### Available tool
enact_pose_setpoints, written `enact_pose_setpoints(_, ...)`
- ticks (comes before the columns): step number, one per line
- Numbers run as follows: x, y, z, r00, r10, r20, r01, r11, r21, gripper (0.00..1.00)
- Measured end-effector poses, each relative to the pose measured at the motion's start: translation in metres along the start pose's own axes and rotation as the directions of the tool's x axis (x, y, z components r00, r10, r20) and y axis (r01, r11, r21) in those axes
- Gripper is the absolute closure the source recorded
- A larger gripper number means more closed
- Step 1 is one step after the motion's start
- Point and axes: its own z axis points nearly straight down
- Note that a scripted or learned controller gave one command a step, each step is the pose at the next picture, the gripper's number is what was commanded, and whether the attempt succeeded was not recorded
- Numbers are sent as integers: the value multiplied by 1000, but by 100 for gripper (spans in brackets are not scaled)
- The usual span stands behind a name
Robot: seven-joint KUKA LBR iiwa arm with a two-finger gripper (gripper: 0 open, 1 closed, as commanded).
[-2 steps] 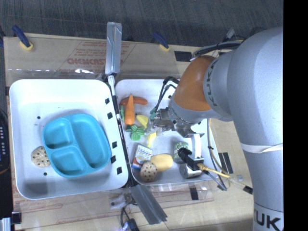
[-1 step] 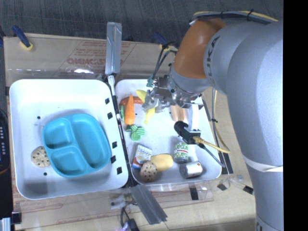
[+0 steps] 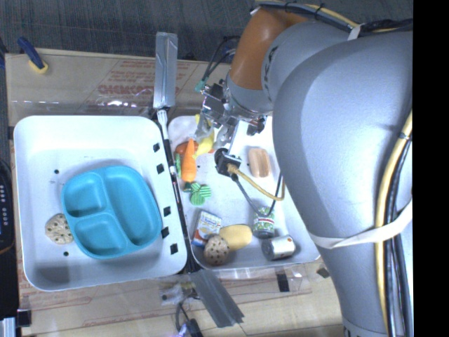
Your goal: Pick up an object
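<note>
A carrot [image 3: 187, 161] lay near the right bin's [image 3: 303, 257] left wall, just below the gripper [image 3: 210, 121]. The arm hovered in approach — nothing visibly held (whether it was spread or closed, I couldn't tell). Next it likely needed to descend onto one object — cleanly, among crowded neighbours.

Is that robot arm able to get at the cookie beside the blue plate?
Probably yes: the cookie lies uncovered on the left bin's floor beside the blue plate, nothing above it, though the tool hangs over the other bin.
</note>
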Motion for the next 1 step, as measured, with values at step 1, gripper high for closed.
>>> enact_pose_setpoints(1,2,-1,-10,1000,-10,1,10,1000,2,100)
